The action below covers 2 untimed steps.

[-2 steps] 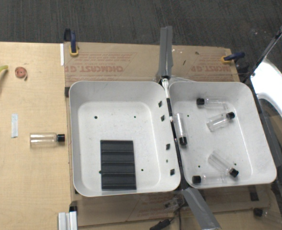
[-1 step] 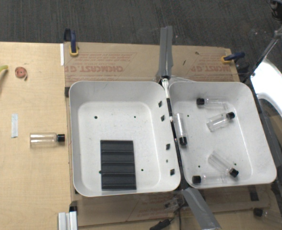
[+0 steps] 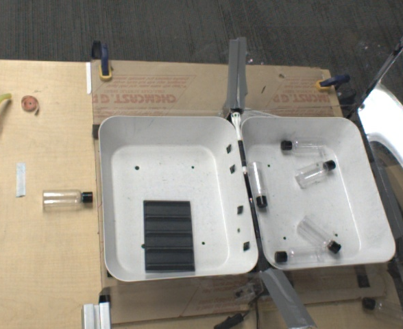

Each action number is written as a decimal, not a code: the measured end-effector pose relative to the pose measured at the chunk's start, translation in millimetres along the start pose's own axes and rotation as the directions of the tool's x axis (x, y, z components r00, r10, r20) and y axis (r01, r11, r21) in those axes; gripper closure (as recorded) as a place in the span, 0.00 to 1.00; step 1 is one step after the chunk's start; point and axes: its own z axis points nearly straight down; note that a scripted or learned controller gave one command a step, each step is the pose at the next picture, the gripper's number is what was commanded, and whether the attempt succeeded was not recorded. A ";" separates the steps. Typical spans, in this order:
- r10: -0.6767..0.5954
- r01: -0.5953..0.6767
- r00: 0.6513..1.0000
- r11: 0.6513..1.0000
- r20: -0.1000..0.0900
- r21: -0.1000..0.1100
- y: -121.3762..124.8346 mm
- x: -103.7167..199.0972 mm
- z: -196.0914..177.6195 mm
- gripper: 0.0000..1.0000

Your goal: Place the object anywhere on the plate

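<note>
Where the object lies: right bin (image 3: 356,204), which holds five clear vials with black caps; I cannot tell which one the program will pick.
Vial by divider (image 3: 256,182): touching or just beside the bin's left wall, long axis running far to near, cap at the near end.
Far vial (image 3: 296,145): long axis across the bin, cap to the left.
Middle vial (image 3: 315,173): tilted, cap up and to the right.
Near vials: one slanted (image 3: 318,236) with its cap toward the near right, one (image 3: 299,256) along the near wall with its cap to the left; the two are close, perhaps touching.
Plate (image 3: 167,236): dark ridged rectangle flat in the left bin (image 3: 167,166), at its near side, ridges running left to right.
Key relation: plate is left of every vial, past the wall between the bins, so a carry likely runs right to left, away from the arm's side.
Reach: arm comes in from the right, so the vials are probably nearer to it than the plate.
Pincer: state cannot be told from this view.
Stray vial (image 3: 64,198): on the counter (image 3: 44,266), outside the bins, well left of the plate.
Risk: the wall-side vial likely leaves little room for a grip on one side.
Progress: no vial is on the plate yet.
</note>
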 end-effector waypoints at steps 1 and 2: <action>0.027 -0.027 1.000 1.000 -0.001 -0.001 -60.2 55.2 0.3 0.00; -0.070 0.070 0.998 0.998 0.002 0.000 -8.4 18.9 0.8 0.00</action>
